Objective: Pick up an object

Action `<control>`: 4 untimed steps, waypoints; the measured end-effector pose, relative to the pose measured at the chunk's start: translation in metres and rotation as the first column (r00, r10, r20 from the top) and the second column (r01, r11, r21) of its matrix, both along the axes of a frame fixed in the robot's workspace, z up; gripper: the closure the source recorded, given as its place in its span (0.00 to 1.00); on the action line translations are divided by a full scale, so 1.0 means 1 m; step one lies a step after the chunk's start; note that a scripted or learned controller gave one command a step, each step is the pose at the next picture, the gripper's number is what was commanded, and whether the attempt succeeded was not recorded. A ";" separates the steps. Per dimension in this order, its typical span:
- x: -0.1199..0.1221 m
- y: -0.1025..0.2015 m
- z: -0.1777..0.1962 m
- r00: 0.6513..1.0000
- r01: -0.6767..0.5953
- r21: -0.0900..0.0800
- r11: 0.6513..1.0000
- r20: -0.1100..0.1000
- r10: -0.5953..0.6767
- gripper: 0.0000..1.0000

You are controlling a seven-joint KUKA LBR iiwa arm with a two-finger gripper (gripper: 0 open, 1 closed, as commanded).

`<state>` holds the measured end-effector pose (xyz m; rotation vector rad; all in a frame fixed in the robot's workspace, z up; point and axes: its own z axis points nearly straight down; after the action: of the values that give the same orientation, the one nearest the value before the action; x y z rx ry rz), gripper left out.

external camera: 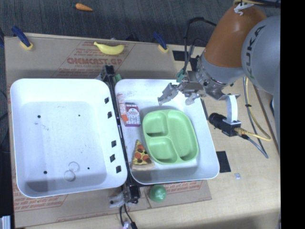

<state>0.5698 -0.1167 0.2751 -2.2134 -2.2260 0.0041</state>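
The right bin [208, 152] holds a green divided plate [169, 135], a toy pizza slice [141, 154] at the plate's lower left, and a small red carton [132, 114] by the bin's left wall. A thin reddish stick [121, 107] lies next to the carton. My gripper [179, 96] hovers over the bin's back edge, just above the plate's far rim. Its two grey fingers [165, 94] are spread, it is open, and nothing sits between them.
The left bin [19, 128] stands beside the right one, with black clips along the shared wall. A yellow banana [109, 47] lies on the cardboard behind the bins, and a green ball [157, 192] in front. Cables [252, 137] trail right of the bin.
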 end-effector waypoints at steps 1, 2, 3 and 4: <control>-0.024 0.027 0.145 1.000 -0.001 -0.002 1.000 0.008 0.001 0.00; -0.064 0.062 0.067 1.000 -0.001 0.000 1.000 0.000 0.001 0.00; -0.093 0.121 0.045 1.000 -0.002 -0.001 1.000 0.000 0.002 0.00; -0.085 0.107 -0.031 1.000 -0.001 -0.001 1.000 0.000 0.001 0.00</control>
<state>0.4844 -0.0095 0.2442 -2.2126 -2.2277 0.0056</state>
